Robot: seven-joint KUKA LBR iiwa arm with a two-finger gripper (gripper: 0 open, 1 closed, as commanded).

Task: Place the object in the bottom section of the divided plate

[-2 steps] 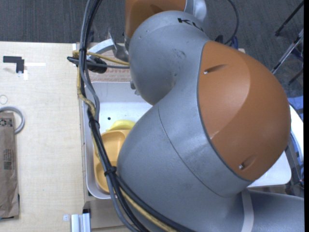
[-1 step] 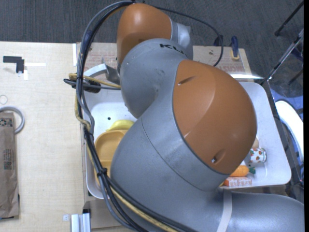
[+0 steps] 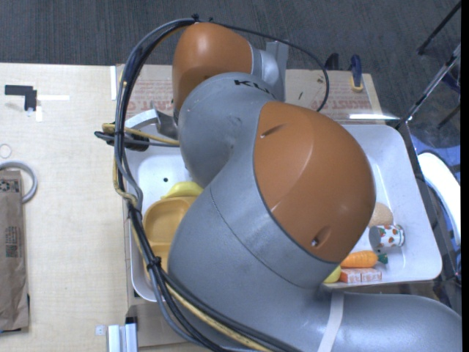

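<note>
- Gripper (image 3: pixel 167 125): glimpsed upper left of centre, tucked beneath the grey arm (image 3: pixel 242 196); open or closed, cannot tell.
- Left bin (image 3: pixel 155 169): white, shallow, largely covered by the arm; holds the divided plate (image 3: pixel 163 224) at its lower left.
- Divided plate: glossy yellow with a rounded raised rim, right part hidden under the arm; paler yellow piece (image 3: pixel 183 190) just above it.
- Right bin (image 3: pixel 414 196): clustered at the lower right are a tan rounded thing (image 3: pixel 381 215), a white spotted item (image 3: pixel 387 236), an orange carrot (image 3: pixel 359 258) and a red-and-white box (image 3: pixel 361 276).
- Which of these is meant for the plate: cannot tell.
</note>
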